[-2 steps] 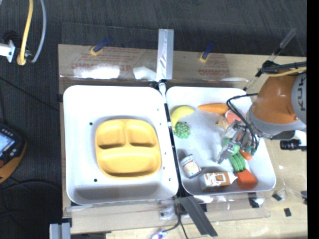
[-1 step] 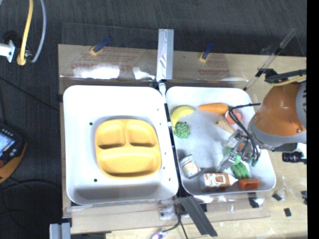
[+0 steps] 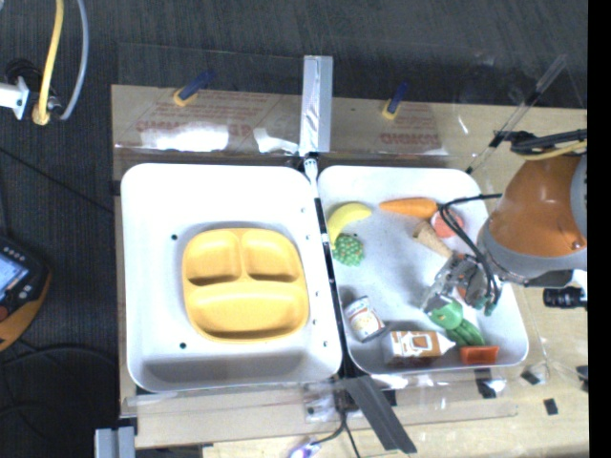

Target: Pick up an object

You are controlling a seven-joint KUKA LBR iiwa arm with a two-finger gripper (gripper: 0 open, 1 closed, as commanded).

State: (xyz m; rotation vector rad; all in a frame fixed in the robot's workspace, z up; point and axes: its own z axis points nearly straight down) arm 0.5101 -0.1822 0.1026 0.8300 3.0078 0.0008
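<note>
My gripper (image 3: 454, 292) is low in the right bin (image 3: 401, 284), near its right side, under the orange wrist band (image 3: 542, 213). It sits right over a green toy (image 3: 458, 322) that lies just below it in the view. A tan piece (image 3: 431, 240) and a pink-red item (image 3: 448, 223) lie just beyond the gripper. An orange carrot (image 3: 410, 207) lies along the far wall. I cannot see anything held.
The right bin also holds a yellow fruit (image 3: 346, 218), a green bumpy ball (image 3: 348, 249), a small can (image 3: 364, 320), a brown carton (image 3: 418, 344) and a red-orange block (image 3: 479, 354). A yellow divided tray (image 3: 246, 282) lies in the left bin (image 3: 153, 256).
</note>
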